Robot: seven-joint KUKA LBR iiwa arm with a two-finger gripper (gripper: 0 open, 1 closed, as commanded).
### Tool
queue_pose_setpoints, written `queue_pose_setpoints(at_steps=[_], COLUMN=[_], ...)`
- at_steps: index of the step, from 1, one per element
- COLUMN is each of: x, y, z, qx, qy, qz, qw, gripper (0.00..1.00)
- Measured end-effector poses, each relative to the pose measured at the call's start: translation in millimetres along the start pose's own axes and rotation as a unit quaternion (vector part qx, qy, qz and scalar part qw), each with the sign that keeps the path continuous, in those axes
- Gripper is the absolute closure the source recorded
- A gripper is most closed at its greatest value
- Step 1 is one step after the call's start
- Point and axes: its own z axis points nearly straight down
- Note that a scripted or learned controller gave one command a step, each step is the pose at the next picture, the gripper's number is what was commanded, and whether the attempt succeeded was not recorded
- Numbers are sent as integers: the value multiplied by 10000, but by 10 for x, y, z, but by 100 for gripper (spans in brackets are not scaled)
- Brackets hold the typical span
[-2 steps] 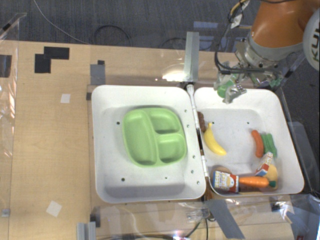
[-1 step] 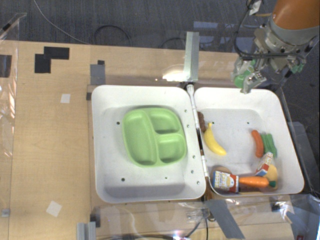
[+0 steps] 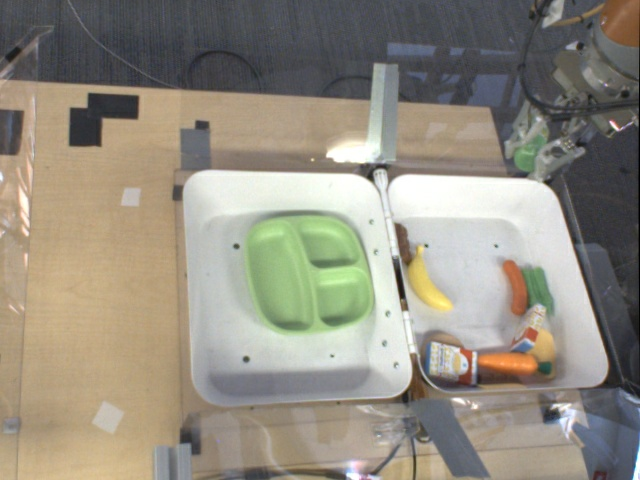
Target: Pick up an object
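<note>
Two white bins (image 3: 200, 268), one green tray (image 3: 305, 273), one banana (image 3: 428, 283), end effector (image 3: 540, 150) grasp unclear

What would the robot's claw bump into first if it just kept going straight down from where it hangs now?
Probably the far right corner rim of the right bin, or the bench beside it. The gripper hangs above that corner, well away from the banana and other toys. Depth is hard to judge from one slanted view.
</note>
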Motion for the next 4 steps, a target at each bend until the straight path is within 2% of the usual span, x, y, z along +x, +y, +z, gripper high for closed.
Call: queue_pose_setpoints(at_steps=[1, 2, 3, 4], x=[1023, 429, 791, 300], y=[-88, -452, -248, -524], z=[-7, 311, 793, 447], qx=[13, -13, -29, -4], qy=[16, 3, 10, -8], qz=[-390, -1323, -3014, -3874], qw=[9992, 9912, 9535, 9219], gripper=[100, 100, 100, 100])
